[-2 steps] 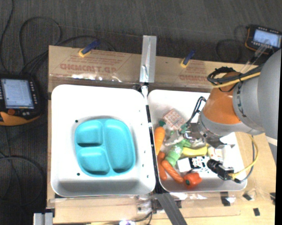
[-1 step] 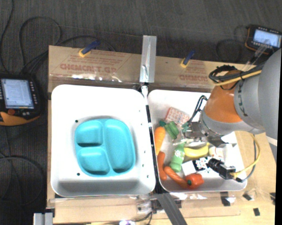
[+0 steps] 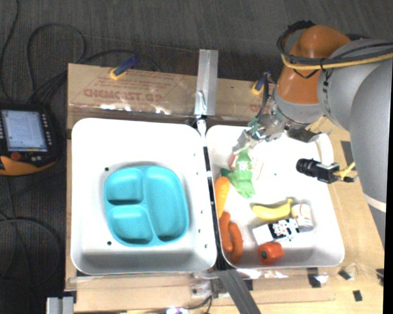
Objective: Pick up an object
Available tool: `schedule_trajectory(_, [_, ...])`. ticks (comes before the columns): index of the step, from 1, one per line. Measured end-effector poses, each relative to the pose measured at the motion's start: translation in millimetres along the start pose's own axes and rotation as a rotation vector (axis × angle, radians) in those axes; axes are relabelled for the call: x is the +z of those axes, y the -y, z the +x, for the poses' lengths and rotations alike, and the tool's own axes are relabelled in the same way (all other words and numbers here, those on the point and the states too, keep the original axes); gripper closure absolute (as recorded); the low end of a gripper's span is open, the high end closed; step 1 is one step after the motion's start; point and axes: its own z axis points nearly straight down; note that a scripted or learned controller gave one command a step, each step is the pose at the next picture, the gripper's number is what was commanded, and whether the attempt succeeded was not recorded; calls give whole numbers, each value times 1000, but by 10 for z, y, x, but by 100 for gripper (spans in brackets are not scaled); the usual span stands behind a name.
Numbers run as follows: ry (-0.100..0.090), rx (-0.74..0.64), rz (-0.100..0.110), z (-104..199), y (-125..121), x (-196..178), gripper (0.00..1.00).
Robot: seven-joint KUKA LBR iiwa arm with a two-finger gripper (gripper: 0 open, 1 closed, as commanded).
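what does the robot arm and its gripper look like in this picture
The arm is a thick, rounded grey body with an orange band above the wrist. Yellow and black cables loop around that band. The gripper is small and metallic, with dark and greenish parts, far slimmer than the arm behind it.

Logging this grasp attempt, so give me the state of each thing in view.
End effector: low over right bin, above the green toy.
Green toy: lying in right bin.
Carrot: lying along the bin's left wall.
Banana: lying flat.
Tomato: resting near the front wall.
Blue tray: upright in left bin.
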Motion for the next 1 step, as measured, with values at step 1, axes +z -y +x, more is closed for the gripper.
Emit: schedule_trajectory(1, [-3, 48, 0, 357, 23, -416, 100])
